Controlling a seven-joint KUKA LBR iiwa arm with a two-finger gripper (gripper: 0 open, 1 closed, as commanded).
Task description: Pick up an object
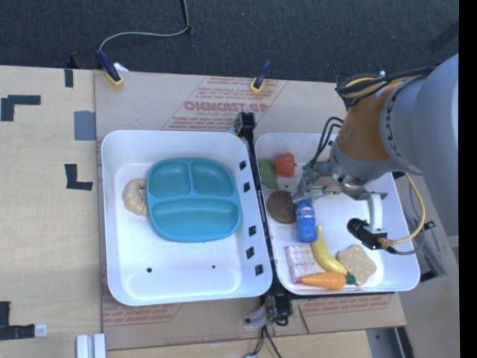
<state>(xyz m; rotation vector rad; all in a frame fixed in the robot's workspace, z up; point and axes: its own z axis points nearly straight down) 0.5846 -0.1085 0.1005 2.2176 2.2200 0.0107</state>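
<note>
The gripper (304, 192) hangs above the blue bottle (305, 223) in the crowded right bin (399, 274); its state cannot be told. Open floor lies along the left bin's (112, 222) near edge.

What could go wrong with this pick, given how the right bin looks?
Clutter: the blue bottle lies against the banana and the brown disc, so a grasp may nudge or catch a neighbour.

The gripper sits at the bottle's upper end, not its middle; the bottle may tip or slip out.

The yellow cable loops near the bin's wall and could snag.
</note>
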